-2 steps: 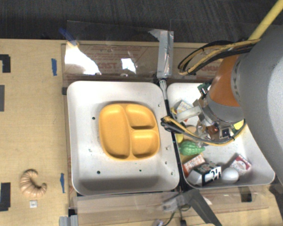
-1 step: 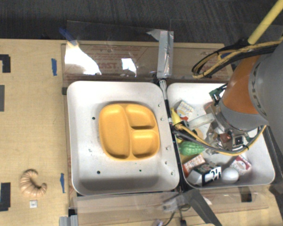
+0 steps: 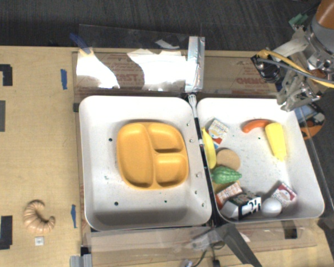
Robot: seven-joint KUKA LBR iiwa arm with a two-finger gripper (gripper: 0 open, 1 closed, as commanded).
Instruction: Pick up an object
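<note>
Item: your gripper [image 3: 296,96], fingers apparently parted and holding nothing, hangs at the right bin's [image 3: 310,166] far rim; the corn [image 3: 275,140] lies just below the fingers, the carrot [image 3: 256,125] beside it, so descend squarely over the corn.

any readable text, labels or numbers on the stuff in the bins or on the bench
None can be read.
Red and white packet: print too blurred.
Red and white packet: print too small.
Black and white carton: white marks, not legible.
Small tag on the bench: too small.
</note>
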